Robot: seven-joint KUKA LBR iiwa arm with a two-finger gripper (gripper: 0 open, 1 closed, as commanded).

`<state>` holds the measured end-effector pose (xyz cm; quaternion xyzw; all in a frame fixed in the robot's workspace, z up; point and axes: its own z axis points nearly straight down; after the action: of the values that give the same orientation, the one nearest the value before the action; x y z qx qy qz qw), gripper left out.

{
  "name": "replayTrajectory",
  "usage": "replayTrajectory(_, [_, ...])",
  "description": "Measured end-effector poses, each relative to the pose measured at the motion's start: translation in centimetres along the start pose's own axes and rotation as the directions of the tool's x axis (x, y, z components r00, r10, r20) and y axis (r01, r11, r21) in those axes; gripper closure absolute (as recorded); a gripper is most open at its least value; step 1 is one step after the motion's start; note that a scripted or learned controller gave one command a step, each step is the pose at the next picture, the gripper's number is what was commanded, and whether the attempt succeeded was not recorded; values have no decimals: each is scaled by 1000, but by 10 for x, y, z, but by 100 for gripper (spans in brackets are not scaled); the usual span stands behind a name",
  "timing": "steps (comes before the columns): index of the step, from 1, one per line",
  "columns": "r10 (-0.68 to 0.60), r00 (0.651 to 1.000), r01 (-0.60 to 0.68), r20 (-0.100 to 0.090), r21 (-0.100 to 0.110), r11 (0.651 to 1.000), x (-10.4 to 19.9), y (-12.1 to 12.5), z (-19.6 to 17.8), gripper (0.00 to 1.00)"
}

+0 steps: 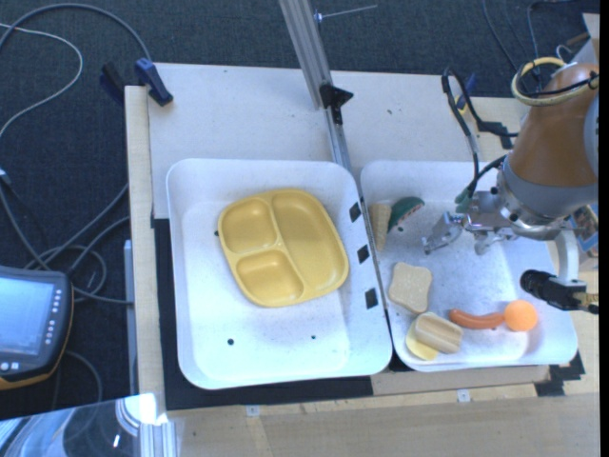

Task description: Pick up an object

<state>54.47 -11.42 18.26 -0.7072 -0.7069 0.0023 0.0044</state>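
My gripper [461,240] hangs over the middle of the right bin [544,350], open, with nothing between its fingers [436,239]. A green and red melon slice [406,208] lies just to its left, apart from it. A slice of bread [410,287] lies below and left of the gripper. Along the bin's front edge sit a tan bun [436,333], an orange carrot [479,319] and an orange ball [520,315].
The left bin [205,341] holds a yellow divided plate [283,247]. A metal post [309,36] rises from behind the divider between the bins. The arm's orange band [557,127] and grey wrist overhang the right bin's far right side. A black fitting [552,288] sits at that bin's right rim.
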Motion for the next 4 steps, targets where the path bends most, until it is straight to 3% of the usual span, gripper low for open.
replayTrajectory(1, [0,1000,0,0,-1,1000,-1,-5,43,0])
replayTrajectory(2, [-1,1000,1,1,-10,1000,0,-3,30,100])
replayTrajectory(4, [-2,1000,2,5,-18,1000,-4,-10,-80,100])
